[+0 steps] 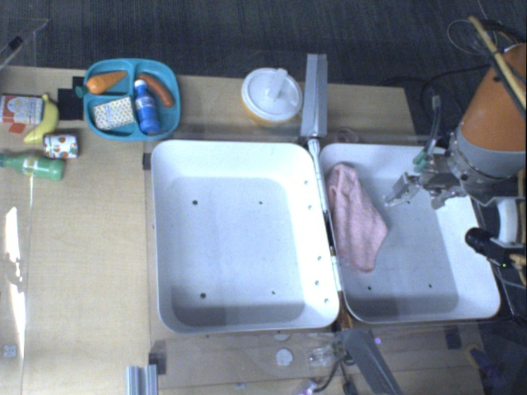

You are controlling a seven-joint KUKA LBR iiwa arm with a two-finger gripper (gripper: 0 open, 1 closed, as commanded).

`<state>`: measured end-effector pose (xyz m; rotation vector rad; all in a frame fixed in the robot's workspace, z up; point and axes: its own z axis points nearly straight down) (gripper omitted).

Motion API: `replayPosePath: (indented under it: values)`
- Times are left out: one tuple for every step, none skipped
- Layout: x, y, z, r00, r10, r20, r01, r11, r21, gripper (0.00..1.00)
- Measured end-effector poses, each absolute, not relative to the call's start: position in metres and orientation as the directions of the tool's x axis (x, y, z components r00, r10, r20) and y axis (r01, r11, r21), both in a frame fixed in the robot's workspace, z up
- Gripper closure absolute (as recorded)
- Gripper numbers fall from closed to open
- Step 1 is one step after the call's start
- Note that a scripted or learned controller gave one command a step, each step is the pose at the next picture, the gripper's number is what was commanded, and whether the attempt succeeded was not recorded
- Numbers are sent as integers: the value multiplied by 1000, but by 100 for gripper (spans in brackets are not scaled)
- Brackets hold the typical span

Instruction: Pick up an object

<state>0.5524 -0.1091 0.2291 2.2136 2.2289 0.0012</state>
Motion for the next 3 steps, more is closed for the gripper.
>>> replayPosePath:
  values:
    - [526, -69, 274, 129, 992, 1, 992, -129, 3, 0]
    - [541, -108, 193, 154, 988, 0, 988, -154, 0, 0]
    - [572, -112, 97, 40, 999, -1, 999, -40, 11, 0]
